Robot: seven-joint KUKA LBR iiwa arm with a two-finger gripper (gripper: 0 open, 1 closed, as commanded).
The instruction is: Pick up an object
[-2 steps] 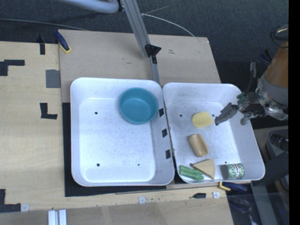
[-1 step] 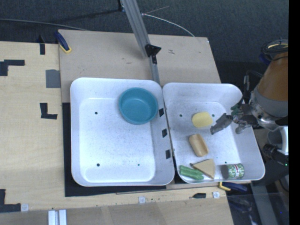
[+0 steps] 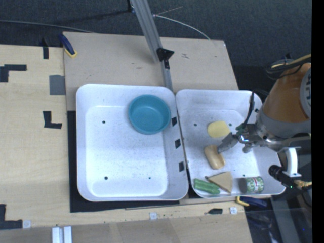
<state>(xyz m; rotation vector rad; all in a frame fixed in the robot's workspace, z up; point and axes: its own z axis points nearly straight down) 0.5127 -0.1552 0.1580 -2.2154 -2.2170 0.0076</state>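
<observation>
Wooden bench point(image 3: 30, 110), two white bins point(image 3: 96, 181), dark floor point(image 3: 228, 9)

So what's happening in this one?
The arm reaches into the right bin, its gripper low between the yellow round object and the tan oblong object. Nothing is visibly held. A green object, a tan wedge and a small can lie along the near edge. The blue bowl sits in the left bin.

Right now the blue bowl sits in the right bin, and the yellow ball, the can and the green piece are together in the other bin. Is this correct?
Not quite. The camera view shows the blue bowl in the left bin, not the right one. The yellow ball, the can and the green piece are together in the other, right bin.
</observation>
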